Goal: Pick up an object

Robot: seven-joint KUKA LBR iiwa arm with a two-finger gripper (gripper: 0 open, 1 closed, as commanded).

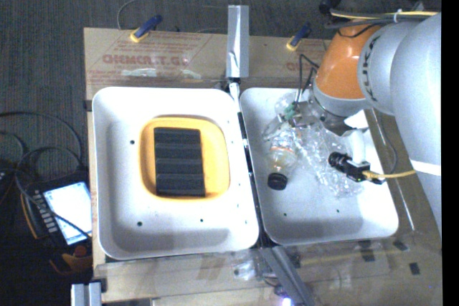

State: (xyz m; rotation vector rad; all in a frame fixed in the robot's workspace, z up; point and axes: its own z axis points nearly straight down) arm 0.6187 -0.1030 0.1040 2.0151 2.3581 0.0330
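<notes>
A yellow tray holding a black ridged block lies in the middle of the left bin. In the right bin a clear plastic bottle lies on its side, its black cap pointing toward the front. Crumpled clear plastic lies just right of it. The arm's orange band is over the bin's back right. My gripper is low at the back of this bin, just above the bottle's far end. Nothing visibly sits between its tips.
A metal post stands behind the seam between the bins. A black connector with a yellow cable hangs over the crumpled plastic. Blue-and-yellow clamps hold the cardboard backing. A tablet lies on the floor at left.
</notes>
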